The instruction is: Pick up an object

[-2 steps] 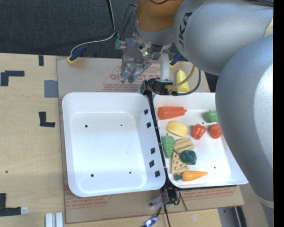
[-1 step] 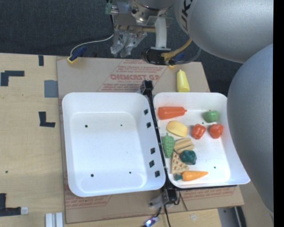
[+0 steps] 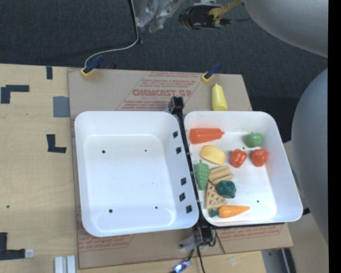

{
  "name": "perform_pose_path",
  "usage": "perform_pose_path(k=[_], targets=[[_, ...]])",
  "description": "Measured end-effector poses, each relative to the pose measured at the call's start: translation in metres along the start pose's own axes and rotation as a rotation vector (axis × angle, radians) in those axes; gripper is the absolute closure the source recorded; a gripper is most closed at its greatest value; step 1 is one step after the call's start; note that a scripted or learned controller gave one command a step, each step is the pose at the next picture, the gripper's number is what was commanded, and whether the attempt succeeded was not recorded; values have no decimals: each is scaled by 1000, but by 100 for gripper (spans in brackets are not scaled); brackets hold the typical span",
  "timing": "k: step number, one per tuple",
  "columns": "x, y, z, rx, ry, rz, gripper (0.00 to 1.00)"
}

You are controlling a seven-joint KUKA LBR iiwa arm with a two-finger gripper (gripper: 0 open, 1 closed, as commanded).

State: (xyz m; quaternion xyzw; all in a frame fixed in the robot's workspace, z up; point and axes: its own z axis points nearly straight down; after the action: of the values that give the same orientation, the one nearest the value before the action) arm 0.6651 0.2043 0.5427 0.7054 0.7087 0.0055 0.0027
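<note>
The pincer is blurred at the top edge, its state impossible to tell.

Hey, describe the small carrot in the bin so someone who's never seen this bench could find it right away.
Look at the right-hand white bin, the one crowded with toy food. Go to its near edge, at the bottom of the pile along the divider. The small carrot lies there on its side, tip pointing right, green stub beside the waffle piece; it is much thinner and shorter than the big orange carrot at the bin's far end.
</note>
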Motion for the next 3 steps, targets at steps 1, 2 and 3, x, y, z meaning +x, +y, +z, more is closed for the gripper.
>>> perform_pose_path(k=[1, 2, 3], targets=[[29, -1, 198, 26, -9, 2, 100], [28, 2, 34, -4, 1, 1, 100], [28, -11, 170, 26, -9, 5, 100]])
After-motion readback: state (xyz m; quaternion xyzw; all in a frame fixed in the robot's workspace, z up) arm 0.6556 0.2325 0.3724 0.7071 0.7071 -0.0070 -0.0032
